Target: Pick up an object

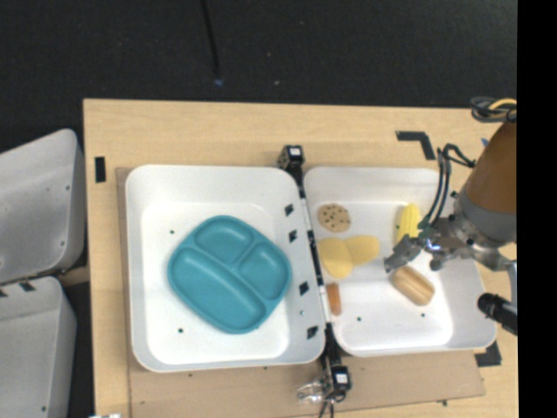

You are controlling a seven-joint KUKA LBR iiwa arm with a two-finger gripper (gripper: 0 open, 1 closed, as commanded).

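Hovering with fingers apart just above a tan bread roll, the tool should grip its light, soft middle.

You will see an orange band above a grey wrist, black cables alongside, and a dark metal claw.

Robotics lab, plywood bench, two white bins, black floor, toy food
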